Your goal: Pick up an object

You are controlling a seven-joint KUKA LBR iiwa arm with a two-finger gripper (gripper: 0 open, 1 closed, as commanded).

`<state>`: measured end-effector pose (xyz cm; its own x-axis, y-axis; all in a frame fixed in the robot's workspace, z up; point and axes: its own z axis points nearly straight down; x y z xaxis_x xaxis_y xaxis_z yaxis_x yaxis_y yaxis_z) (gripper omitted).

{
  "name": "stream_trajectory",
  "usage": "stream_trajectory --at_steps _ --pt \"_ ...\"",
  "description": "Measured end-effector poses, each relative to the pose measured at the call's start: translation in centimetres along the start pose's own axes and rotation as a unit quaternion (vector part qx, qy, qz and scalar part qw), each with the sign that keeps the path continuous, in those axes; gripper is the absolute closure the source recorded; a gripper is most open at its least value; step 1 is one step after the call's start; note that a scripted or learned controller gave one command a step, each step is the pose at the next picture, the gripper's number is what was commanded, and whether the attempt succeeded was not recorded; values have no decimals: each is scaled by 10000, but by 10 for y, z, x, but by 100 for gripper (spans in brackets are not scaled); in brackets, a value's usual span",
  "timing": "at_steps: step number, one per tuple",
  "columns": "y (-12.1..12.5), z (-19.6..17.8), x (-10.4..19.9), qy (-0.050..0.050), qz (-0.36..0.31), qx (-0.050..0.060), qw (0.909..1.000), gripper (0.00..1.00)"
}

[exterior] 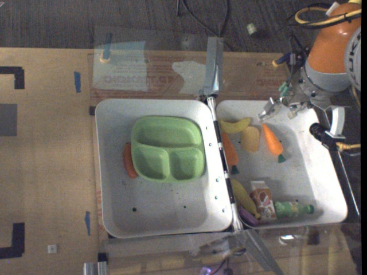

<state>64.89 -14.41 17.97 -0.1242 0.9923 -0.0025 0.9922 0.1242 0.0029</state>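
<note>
gripper (274, 106): upper right of frame, over right bin's top edge, fingers spread, holding nothing | target: small orange plastic carrot (272, 140), upper middle of right white bin (321, 176) | relation: carrot just below gripper, long axis slanting down-right, green tip lowest

The light is soft and even, and it seems to come from above. The two white bins (166, 222) are the brightest parts and look a little washed out. The floor (86, 7) along the top of the frame is dark and dim. A clear sheet (123, 67) in the upper middle gives a pale, shiny glare on the brown tabletop (40, 171). Shadows are faint, with a soft dark edge under the green tray (167, 148). The whole picture is a bit fuzzy and grainy. The orange arm (332, 44) in the upper right looks blurred.
</note>
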Motion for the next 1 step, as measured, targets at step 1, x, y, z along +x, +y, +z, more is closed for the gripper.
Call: stream_trajectory --at_steps 1 --pt "-31 92 -25 -1 -9 -17 10000 0"
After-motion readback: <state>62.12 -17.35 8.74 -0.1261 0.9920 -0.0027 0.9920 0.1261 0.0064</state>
